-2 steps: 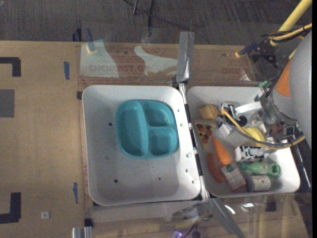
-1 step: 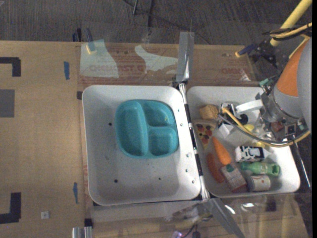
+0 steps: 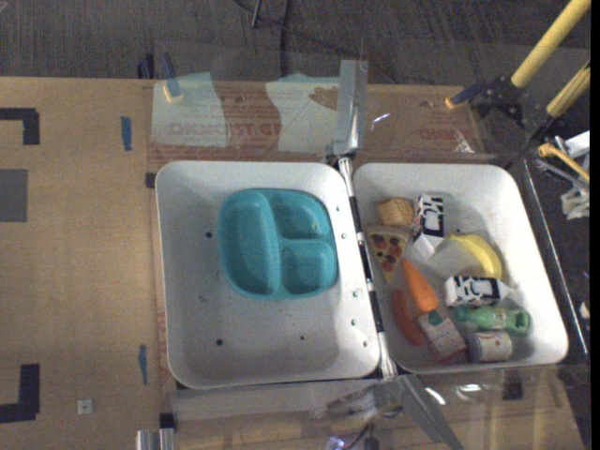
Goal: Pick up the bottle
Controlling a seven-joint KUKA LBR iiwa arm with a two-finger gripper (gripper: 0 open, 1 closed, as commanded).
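Note:
A small green bottle [image 3: 494,319] lies on its side near the front right corner of the right bin [image 3: 534,216], its cap end pointing right. It rests between a black-and-white carton [image 3: 471,290] behind it and a small can [image 3: 490,346] in front of it.
The right bin also holds a banana [image 3: 476,252], a carrot [image 3: 419,285], a pizza slice [image 3: 384,247], a second black-and-white carton [image 3: 430,216], a bread piece [image 3: 396,212] and a red item [image 3: 406,318]. A teal divided plate [image 3: 278,242] sits in the left bin [image 3: 187,326]. Yellow-handled tools [image 3: 553,36] stand at the back right.

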